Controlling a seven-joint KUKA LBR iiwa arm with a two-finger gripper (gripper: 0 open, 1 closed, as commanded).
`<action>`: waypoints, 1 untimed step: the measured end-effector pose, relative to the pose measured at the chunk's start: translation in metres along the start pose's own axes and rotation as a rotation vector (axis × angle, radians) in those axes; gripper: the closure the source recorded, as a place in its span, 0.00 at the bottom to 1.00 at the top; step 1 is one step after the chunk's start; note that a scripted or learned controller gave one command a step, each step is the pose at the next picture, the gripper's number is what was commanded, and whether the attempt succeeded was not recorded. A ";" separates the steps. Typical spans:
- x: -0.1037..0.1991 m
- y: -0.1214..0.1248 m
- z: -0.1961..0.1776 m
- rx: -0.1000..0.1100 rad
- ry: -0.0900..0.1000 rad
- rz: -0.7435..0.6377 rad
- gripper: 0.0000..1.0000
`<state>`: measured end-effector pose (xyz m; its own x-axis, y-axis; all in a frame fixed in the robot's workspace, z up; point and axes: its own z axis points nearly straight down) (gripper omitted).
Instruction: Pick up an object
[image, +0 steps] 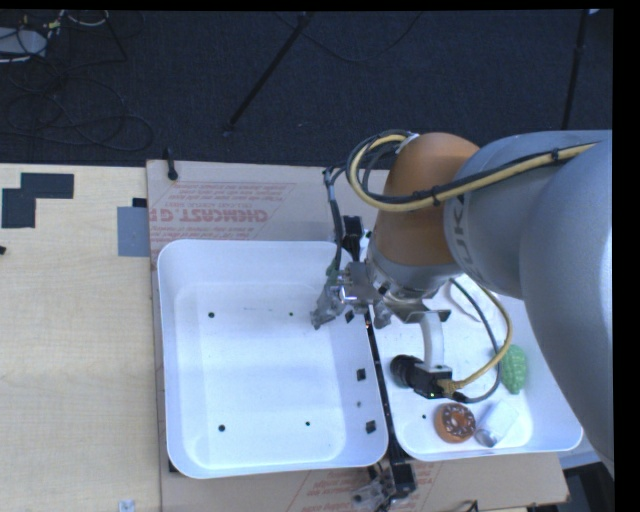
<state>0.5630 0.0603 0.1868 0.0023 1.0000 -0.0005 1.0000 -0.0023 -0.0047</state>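
My gripper (335, 308) hangs over the right side of the left white bin (185, 300), close to the wall it shares with the right bin (560, 435). In the right bin lie a green lumpy object (514, 369), a round brown-orange object (456, 423) and a small pale grey object (487, 435), all near its front right corner. These three lie well to the right of the gripper, apart from it. The arm's orange band and grey body hide much of the right bin.
The bins rest on a cardboard sheet (230, 205) on a pale wooden bench (70, 340). The left bin's floor shows a few small dark dots. The arm's large grey link (560, 260) covers the right side of the view.
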 end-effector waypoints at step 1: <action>0.000 0.000 0.000 0.000 0.000 0.000 0.00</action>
<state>0.5630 0.0603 0.1868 0.0023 1.0000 -0.0005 1.0000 -0.0023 -0.0047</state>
